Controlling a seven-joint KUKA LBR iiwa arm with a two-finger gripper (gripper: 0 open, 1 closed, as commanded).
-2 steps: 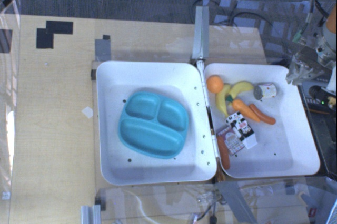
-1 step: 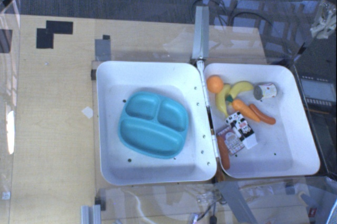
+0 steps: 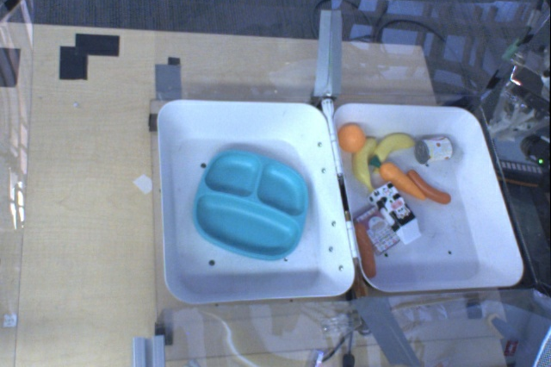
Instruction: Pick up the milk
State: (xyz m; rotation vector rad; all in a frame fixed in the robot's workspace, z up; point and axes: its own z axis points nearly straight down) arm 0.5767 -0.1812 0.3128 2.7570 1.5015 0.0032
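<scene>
Milk carton (image 3: 395, 213) lying tilted in right bin (image 3: 482, 270): judged light, crushable; to be gripped across flat sides. Claw state undeterminable.

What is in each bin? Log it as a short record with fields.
left bin: blue divided plate, flat at centre
right bin: food items grouped in its left half
milk carton: lying on its side, black-and-white pattern, near the bin's left wall
near milk: orange, banana, carrot, sausage, small can
task state: milk not yet picked up
</scene>
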